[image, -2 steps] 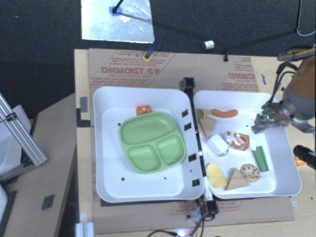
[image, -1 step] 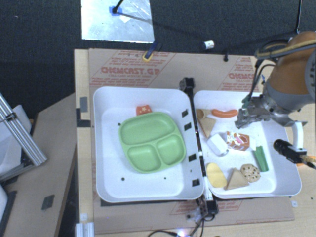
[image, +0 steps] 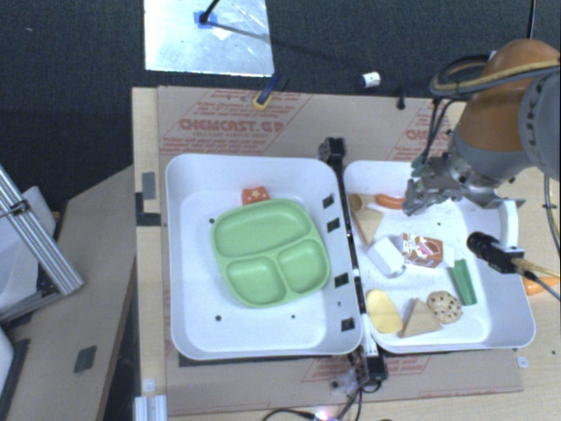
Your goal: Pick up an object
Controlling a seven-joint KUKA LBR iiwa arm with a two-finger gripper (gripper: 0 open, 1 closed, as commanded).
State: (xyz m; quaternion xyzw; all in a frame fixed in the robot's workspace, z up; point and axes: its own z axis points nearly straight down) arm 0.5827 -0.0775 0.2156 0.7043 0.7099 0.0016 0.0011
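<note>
The gripper (image: 419,193) hangs at twelve o'clock in the right bin (image: 508,323), just beside an orange sausage (image: 390,203). Whether it is open cannot be told. A green tray (image: 267,251) fills the left bin (image: 188,261).

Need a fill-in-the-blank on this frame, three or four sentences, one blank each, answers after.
1. The green three-compartment plastic tray lies in the ___ white bin.
2. The small orange-red block sits just beyond the tray's ___ edge.
3. The gripper hangs over the ___ bin, near the orange sausage-shaped toy.
4. The round speckled cookie lies beside the ___ stick.

Answers: left; far; right; green
</note>
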